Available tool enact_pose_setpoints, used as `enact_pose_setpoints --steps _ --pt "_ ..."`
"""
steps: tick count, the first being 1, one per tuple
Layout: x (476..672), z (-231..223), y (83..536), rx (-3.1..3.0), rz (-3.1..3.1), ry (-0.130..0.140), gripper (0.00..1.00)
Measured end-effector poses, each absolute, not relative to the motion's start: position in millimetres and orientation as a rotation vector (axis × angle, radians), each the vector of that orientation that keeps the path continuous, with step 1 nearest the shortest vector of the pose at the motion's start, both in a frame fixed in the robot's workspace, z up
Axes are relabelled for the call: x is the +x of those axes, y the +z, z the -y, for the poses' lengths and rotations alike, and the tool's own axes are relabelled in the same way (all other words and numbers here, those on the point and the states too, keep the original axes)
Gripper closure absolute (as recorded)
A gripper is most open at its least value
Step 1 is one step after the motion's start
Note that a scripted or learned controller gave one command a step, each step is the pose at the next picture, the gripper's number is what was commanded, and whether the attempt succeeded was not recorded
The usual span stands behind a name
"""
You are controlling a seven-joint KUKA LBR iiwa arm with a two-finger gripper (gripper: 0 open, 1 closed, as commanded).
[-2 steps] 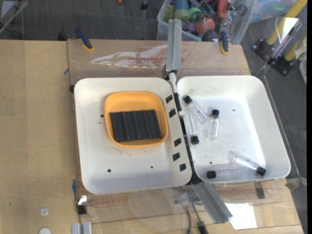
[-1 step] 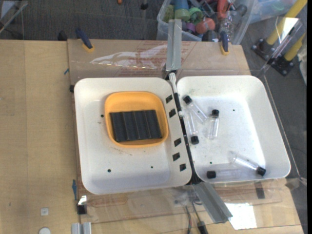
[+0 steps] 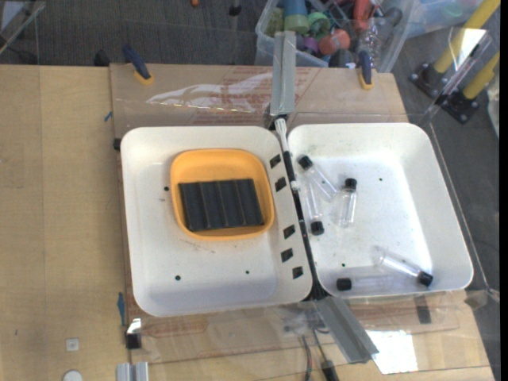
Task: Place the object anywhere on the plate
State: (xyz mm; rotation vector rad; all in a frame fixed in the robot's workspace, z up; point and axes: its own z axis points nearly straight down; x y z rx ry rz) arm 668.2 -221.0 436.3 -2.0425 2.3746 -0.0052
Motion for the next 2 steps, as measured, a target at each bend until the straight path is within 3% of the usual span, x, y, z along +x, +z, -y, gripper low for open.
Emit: enact_pose_setpoints --steps 2 --pt "666.6 218.7 435.7 -2.421 -1.992 0.001 1.0"
